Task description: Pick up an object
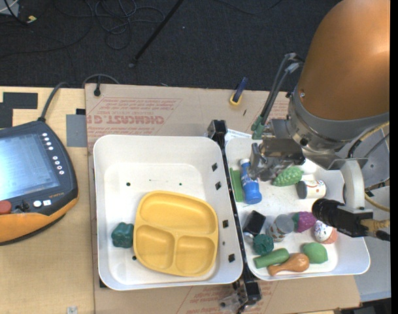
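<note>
Directly below the gripper (261, 165), touching its tip: blue bottle (250, 186), lying in the right bin (362, 263) by the left wall. Grip state: cannot tell. Adjacent: green textured piece (289, 176). Left bin (120, 156): yellow divided tray (176, 234), dark green lump (122, 235).

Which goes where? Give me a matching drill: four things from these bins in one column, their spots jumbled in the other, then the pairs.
Things
1. yellow divided tray
2. dark green lump
3. blue bottle
4. orange pear-shaped toy

Places
A. right bin, near its front edge
B. left bin, left of the tray
C. left bin, front middle
D. right bin, by the divider, just below the gripper

Pairs: 1-C, 2-B, 3-D, 4-A
</note>
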`<state>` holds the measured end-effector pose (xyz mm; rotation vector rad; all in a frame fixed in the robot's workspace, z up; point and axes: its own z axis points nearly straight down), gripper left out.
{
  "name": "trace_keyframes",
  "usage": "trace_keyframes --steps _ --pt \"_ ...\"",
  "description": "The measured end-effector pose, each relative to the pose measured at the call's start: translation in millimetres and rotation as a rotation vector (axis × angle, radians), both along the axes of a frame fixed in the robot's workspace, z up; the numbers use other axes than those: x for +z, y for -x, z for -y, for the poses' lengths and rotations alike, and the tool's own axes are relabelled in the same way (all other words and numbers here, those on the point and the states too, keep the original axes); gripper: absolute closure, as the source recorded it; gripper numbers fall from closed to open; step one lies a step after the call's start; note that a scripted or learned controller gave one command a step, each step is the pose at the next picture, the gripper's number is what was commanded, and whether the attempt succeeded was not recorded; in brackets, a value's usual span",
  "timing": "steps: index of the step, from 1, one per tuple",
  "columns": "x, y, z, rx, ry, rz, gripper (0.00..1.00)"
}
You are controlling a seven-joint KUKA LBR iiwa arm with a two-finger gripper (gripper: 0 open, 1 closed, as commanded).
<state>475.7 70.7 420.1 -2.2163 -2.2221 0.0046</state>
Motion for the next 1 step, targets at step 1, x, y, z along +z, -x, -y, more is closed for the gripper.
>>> trace_keyframes --steps 1 --pt "18.8 -0.2 30.0 -0.005 0.001 0.004 1.0"
